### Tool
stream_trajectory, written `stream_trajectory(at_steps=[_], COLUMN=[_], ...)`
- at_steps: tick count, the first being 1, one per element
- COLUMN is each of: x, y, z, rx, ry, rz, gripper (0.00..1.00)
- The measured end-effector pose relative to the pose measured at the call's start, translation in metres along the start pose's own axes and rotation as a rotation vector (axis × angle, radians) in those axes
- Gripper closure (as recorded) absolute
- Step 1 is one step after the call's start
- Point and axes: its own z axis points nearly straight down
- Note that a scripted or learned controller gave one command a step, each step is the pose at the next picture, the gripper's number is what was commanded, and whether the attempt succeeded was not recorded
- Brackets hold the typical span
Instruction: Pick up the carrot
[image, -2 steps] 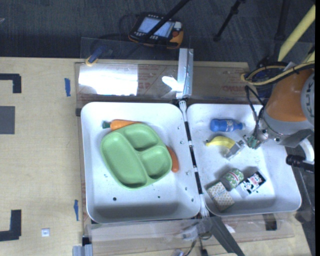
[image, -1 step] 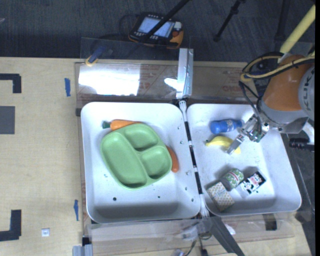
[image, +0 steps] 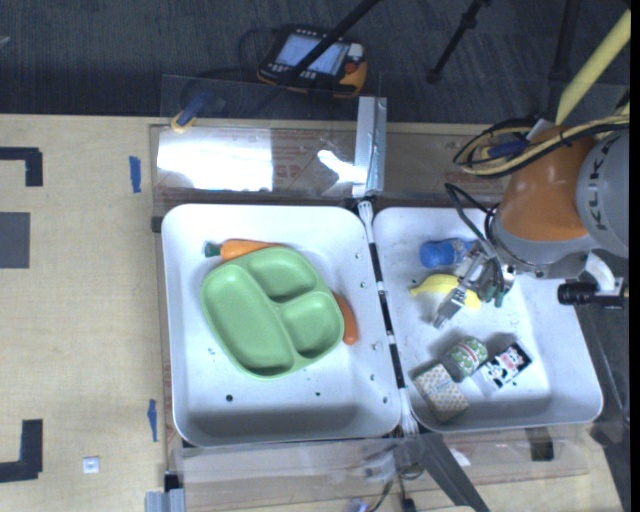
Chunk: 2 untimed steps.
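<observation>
The carrot (image: 250, 247) lies in the left bin (image: 190, 400), left of centre in the frame, mostly hidden under the one green divided plate (image: 272, 310); an orange tip at the plate's right edge may be its other end or a second piece. The gripper (image: 462, 297) hangs over the right bin (image: 570, 400), just beside one yellow item (image: 436, 284); whether it grasps anything cannot be told. The pick appears not yet begun. That bin also holds one blue object (image: 438, 253), one can (image: 465, 356), one patterned packet (image: 440, 390) and one small card (image: 507, 365).

carrot (image: 250, 247): orange, green top | divided plate (image: 272, 310): pale green | bins (image: 190, 300): white | object (image: 438, 285) beside fingers: yellow | object (image: 437, 253) past it: blue
</observation>
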Motion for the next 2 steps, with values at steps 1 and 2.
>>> stream_trajectory(at_steps=[1, 2], x=[-0.048, -0.031], y=[0.010, 0.012], z=[0.000, -0.003], rx=[0.031, 0.020], ry=[0.071, 0.019], rz=[-0.150, -0.377], gripper=[0.00, 0.00])
